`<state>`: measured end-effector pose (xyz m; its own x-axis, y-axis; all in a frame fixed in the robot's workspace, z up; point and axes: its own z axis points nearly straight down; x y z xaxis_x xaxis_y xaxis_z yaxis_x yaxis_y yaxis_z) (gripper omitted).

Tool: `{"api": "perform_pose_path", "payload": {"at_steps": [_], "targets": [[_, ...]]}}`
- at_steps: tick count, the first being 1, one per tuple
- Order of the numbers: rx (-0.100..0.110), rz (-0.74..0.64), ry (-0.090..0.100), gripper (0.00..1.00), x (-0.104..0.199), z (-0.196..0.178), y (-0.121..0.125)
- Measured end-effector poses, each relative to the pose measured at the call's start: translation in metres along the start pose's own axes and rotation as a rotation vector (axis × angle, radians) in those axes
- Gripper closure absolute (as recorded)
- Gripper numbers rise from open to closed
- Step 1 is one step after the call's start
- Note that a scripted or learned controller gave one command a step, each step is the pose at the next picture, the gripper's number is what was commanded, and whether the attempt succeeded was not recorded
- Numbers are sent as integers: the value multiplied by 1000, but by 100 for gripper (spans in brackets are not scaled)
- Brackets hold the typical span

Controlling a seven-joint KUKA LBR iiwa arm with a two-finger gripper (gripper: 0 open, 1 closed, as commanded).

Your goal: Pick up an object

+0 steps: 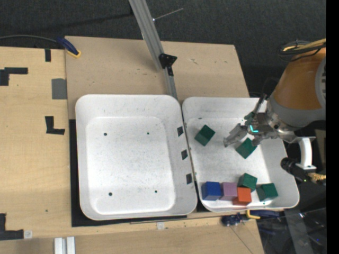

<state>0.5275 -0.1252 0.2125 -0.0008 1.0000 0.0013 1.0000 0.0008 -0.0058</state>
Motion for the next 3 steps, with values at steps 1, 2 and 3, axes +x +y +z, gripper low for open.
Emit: {"api": "perform_pose_path", "payload": {"at_steps": [1,2,3], "targets": [[-4,-1,-1,0,0,-2,1],[0,0,-1,0,-1,41,0],[3,0,0,0,7,102,-7]]}}
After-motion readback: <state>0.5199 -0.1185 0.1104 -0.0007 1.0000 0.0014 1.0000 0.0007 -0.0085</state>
